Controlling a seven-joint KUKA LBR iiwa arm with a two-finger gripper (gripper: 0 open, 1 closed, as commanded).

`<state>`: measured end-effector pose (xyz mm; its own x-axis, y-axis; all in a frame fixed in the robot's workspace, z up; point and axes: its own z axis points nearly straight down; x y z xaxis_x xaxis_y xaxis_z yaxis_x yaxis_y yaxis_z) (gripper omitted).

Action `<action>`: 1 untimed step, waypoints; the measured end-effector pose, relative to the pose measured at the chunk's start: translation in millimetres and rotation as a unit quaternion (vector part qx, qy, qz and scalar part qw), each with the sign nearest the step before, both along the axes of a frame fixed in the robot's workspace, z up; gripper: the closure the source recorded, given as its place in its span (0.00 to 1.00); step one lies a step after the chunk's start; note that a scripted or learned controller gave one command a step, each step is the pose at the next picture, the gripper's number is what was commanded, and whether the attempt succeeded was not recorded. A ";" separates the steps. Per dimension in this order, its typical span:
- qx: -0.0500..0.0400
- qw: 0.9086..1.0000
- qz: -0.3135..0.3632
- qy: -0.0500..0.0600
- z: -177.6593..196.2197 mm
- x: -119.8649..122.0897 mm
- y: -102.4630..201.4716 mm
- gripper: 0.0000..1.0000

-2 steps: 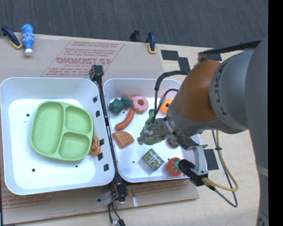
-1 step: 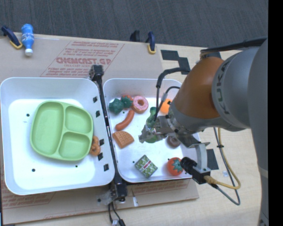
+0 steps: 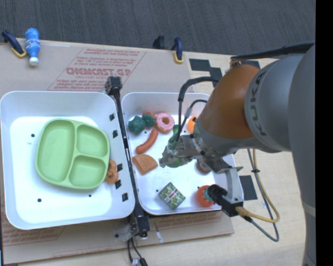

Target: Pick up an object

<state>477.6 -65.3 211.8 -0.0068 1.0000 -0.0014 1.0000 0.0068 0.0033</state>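
Two shallow white plastic bins sit side by side on a cardboard-covered worktop (image 3: 100,71). The left bin (image 3: 16,204) holds a pale green three-compartment plastic plate (image 3: 72,154), with a small orange-brown toy piece (image 3: 111,172) touching the plate's lower right edge. The right bin (image 3: 155,204) holds the small toy items: a dark green broccoli-like piece (image 3: 136,125) at upper left, a pink frosted doughnut (image 3: 165,122) just right of it, an orange-red sausage (image 3: 147,141) lying tilted below them, a tan waffle-like wedge (image 3: 145,163) lower down, a green patterned cube (image 3: 171,195) near the bin's lower edge, and a red tomato-like piece (image 3: 204,197) at lower right, partly covered by a black fitting. The grey arm with its orange band (image 3: 233,110) enters from the right of the frame and hangs over the right half of this bin. The tool (image 3: 175,155) sits low at the bin's middle, just right of the waffle wedge; something greenish shows at its tip, but I cannot tell how its jaws stand or whether anything is pinched. A blue-and-white small bottle (image 3: 32,46) lies at the upper left of the worktop.
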 end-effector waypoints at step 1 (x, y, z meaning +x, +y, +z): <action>0.001 1.000 0.000 0.003 -20.5 -1.4 18.3 1.00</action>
<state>476.2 -47.0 191.3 -0.0074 1.0000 0.0003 1.0000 0.0074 -0.0034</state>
